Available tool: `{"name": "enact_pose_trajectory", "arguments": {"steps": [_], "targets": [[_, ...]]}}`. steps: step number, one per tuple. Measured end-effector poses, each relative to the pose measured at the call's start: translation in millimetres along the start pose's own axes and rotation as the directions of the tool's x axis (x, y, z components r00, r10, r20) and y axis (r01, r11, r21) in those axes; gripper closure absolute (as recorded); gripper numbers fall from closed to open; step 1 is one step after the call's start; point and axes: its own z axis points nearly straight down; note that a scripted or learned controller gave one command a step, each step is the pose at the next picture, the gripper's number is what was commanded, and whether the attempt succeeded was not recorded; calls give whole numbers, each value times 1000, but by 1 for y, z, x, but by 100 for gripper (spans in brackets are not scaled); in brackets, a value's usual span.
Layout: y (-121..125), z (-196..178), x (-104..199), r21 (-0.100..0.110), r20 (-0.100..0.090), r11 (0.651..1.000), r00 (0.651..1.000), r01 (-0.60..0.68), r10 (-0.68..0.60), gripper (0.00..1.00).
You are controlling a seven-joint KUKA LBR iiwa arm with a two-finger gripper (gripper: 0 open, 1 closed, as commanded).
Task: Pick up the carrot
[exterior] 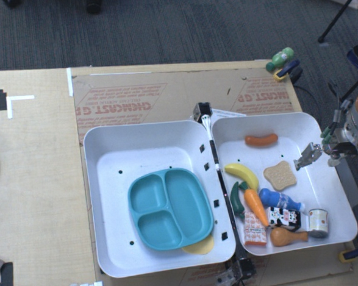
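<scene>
The carrot [255,207] is orange with a small green top and lies in the right bin [300,125], near its front left. It points toward the front, wedged between a green vegetable [235,200] on its left and a blue bottle [277,198] on its right. My gripper [308,155] hangs over the right bin's right side, just beyond a bread slice [279,175]. It is well apart from the carrot, to the carrot's right and further back, and nothing shows in it.
A banana [242,174], a sausage [261,141], an orange carton [253,229], a drumstick [287,237], a printed dark pack [285,216] and a tin can [318,221] share the right bin. The left bin [106,150] holds a teal divided plate [170,207] over a yellow piece [199,248].
</scene>
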Motion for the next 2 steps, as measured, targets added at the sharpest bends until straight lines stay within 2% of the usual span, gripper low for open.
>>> {"name": "enact_pose_trajectory", "arguments": {"steps": [1,2], "targets": [[-8,105,68,-3,1,969,969,246,-246,0],[-24,21,139,-3,3,976,976,220,-220,0]]}}
